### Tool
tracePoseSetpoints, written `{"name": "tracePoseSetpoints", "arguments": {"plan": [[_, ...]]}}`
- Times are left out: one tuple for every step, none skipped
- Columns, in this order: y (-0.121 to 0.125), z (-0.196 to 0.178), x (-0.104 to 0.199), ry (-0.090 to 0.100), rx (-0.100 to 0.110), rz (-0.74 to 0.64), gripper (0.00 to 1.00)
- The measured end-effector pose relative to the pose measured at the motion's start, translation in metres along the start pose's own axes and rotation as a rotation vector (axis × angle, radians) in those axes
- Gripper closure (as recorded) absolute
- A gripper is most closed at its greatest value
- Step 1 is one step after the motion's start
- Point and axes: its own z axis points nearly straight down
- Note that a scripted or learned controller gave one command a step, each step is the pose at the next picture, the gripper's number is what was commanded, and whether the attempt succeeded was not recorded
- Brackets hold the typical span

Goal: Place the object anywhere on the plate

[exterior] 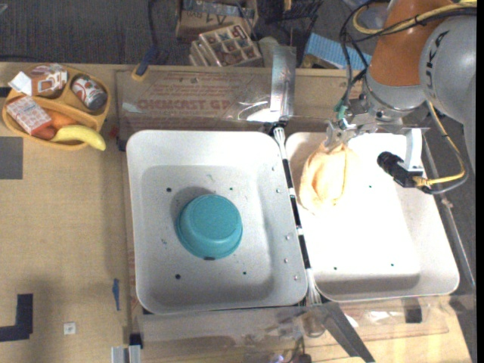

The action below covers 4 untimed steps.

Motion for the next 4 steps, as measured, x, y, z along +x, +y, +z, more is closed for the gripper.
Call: {"name": "tracePoseSetpoints", "arguments": {"plan": [[0.001, -0.04, -0.001, 0.0, 0.0, -0.001, 1.0], [0.012, -0.031, 0.054, 0.002, 0.002, -0.403, 1.0], [0.012, -0.034, 0.103, 0.002, 0.0, -0.801, 1.0], [0.027, -0.038, 0.151, -0.001, -0.005, -1.199, 1.0]]}}
